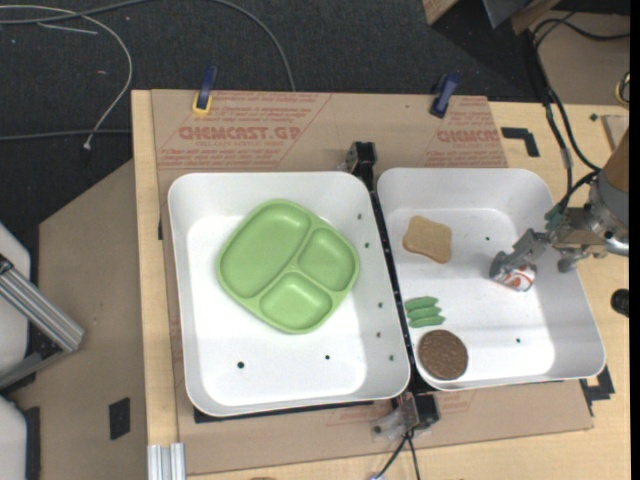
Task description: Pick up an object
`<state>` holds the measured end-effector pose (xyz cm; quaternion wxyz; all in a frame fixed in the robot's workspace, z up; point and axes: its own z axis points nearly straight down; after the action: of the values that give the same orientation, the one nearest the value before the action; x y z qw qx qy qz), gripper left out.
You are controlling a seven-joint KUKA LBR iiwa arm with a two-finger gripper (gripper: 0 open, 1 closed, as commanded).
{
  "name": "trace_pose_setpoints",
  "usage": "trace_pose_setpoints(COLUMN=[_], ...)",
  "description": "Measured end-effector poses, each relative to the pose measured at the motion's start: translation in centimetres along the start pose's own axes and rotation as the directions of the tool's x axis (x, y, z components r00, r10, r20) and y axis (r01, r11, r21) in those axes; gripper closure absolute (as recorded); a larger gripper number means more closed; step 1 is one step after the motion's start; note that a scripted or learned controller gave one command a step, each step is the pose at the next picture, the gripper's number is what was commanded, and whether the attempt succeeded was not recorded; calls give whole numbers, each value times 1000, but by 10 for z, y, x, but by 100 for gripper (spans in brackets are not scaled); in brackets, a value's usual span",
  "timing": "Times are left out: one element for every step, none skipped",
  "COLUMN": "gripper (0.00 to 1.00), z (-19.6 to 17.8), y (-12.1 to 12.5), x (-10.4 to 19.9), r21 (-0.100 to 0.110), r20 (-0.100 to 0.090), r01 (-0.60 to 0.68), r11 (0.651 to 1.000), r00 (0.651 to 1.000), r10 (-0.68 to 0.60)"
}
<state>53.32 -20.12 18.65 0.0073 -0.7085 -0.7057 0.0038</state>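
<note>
Reaching low into the right white bin (570,353), your tool (512,268) sits over a small red-and-white object (518,281); I cannot tell its state. You risk it closing off-centre, nudging the object away.

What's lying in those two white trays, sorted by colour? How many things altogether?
Green: 2, the divided plate in the left bin and the pea pods in the right bin
Tan: 1, the bread slice
Brown: 1, the round patty
Red and white: 1, a small item under the gripper, too hidden to name
Total: 5
</note>
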Motion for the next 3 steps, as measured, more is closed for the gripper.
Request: trace_pose_setpoints(gripper=[0,0,0], z=[-8,34,84], y=[3,3,-7], x=[1,-3,1], r21=[-14,-11,-9], r20=[4,2,1], r01=[4,4,4], r11=[1000,1000,1000], r00=[1000,1000,1000], r10=[-4,-4,-4])
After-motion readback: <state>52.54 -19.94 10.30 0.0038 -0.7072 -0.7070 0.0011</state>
